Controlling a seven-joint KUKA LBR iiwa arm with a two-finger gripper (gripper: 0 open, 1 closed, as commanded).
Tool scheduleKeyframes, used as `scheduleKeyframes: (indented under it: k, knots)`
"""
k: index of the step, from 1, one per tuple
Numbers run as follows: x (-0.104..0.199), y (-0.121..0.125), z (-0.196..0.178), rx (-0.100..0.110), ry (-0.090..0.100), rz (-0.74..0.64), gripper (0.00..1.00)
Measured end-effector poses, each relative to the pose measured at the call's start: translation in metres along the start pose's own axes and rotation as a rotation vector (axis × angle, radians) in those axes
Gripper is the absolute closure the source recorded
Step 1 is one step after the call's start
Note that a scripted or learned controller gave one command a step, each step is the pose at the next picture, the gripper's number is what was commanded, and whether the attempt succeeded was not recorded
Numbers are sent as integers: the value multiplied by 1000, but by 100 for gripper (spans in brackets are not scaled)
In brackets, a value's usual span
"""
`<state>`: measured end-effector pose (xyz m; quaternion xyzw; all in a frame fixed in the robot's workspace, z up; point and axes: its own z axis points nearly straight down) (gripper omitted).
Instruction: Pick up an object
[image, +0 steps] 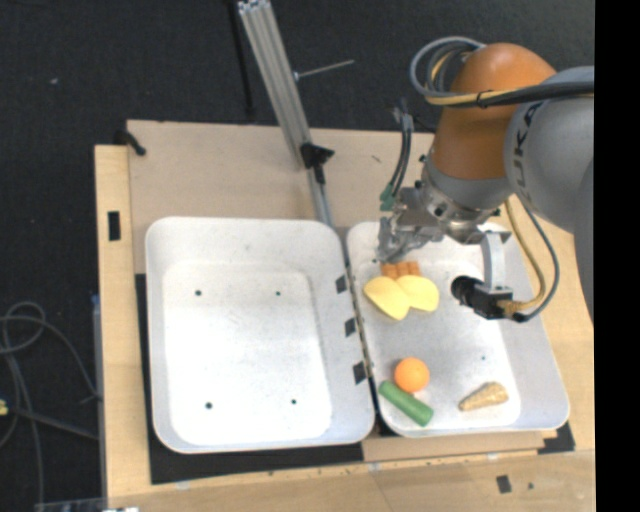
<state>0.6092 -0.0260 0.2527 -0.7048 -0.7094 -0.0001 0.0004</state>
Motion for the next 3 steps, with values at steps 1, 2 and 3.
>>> scheduleKeyframes:
  k: [1, 2, 3]
  knots:
    - [51, -19, -6, 0, 1, -1, 100]
    - [104, -27, 12, 1, 0, -1, 100]
    - [101, -26, 11, -1, 0, 6, 0]
